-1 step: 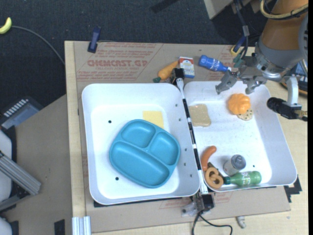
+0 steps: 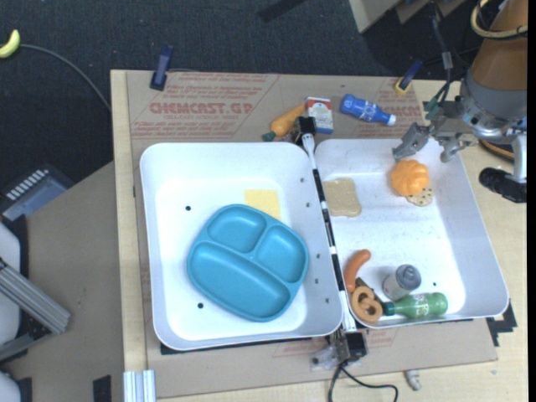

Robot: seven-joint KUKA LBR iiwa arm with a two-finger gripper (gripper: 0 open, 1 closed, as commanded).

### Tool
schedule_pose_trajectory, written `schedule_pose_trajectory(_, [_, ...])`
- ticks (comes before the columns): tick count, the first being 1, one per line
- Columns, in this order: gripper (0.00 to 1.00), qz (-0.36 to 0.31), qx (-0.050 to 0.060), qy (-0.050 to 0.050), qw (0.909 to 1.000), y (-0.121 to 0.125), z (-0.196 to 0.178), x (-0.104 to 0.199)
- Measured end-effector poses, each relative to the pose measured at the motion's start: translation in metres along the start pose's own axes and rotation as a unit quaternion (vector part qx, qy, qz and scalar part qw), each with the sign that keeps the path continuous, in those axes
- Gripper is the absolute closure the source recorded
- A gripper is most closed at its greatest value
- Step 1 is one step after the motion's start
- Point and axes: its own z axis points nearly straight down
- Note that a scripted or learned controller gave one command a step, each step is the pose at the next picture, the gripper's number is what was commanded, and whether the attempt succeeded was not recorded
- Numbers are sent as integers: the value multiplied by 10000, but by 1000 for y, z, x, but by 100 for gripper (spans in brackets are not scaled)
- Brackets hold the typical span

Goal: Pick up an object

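**benchbot_fan:** The hand (image 2: 432, 137) is hanging over the far edge of the right bin (image 2: 469, 224), fingers spread apart with nothing between them. It's just beyond the orange toy (image 2: 409, 177), up and a touch to the right of it. My guess is that's the pick target, since it's the nearest thing and sits on its own with room around it.

**gripnoob:** Why not the stuff at the near end?

**benchbot_fan:** Well away from the orange toy, at the bin's near edge, a green bottle (image 2: 419, 306), a grey cap-looking thing (image 2: 406, 276), a pretzel (image 2: 366, 302) and an orange sausage shape (image 2: 356, 266) are packed close together. Looks harder to get fingers around one cleanly.

**gripnoob:** And the tan flat piece (image 2: 342, 197)?

**benchbot_fan:** Left of the orange toy, lying flat by the divider. Probably little to pinch. The blue tray (image 2: 247, 262) sits further left in the other bin (image 2: 167, 224).
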Motion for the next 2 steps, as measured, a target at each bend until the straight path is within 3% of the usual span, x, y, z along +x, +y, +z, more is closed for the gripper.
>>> schedule_pose_trajectory(1, [0, -3, 23, 14, 10000, 23, 93, -22])
schedule_pose_trajectory(2, [0, -14, -21, 3, 10000, 12, 117, -5])
